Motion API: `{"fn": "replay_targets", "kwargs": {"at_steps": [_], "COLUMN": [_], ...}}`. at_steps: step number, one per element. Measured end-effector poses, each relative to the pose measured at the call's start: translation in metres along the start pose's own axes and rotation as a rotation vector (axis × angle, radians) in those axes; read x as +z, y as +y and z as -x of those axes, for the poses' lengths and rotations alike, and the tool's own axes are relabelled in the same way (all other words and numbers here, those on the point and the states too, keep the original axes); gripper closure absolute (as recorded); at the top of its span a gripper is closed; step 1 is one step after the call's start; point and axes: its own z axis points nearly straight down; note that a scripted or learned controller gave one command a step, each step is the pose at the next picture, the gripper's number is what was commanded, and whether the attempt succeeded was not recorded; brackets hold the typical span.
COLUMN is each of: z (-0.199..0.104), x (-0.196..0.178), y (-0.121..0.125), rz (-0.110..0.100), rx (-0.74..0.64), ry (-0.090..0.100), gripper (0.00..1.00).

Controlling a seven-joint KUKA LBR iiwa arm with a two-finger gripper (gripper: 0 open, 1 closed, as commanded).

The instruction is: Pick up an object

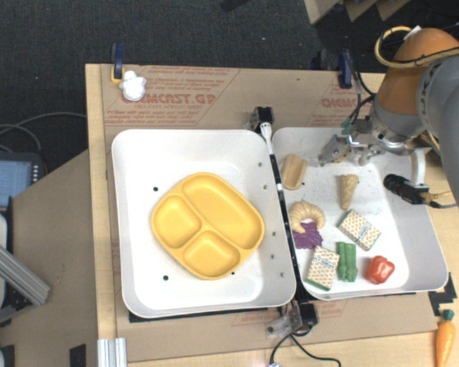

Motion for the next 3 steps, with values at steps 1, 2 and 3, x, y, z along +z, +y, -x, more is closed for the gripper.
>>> {"fn": "replay_targets", "kwargs": {"at_steps": [1,2,3], "z": [0.028,-0.014,0.036], "x": [0.000,0.000,0.001], "y": [-0.046,0.005,-0.068], "rz": [-0.010,0.000,-0.012], "rx": [0.008,0.000,0.012], "ry": [0.001,0.000,0.001], "gripper": [0.00,0.00,0.00]}}
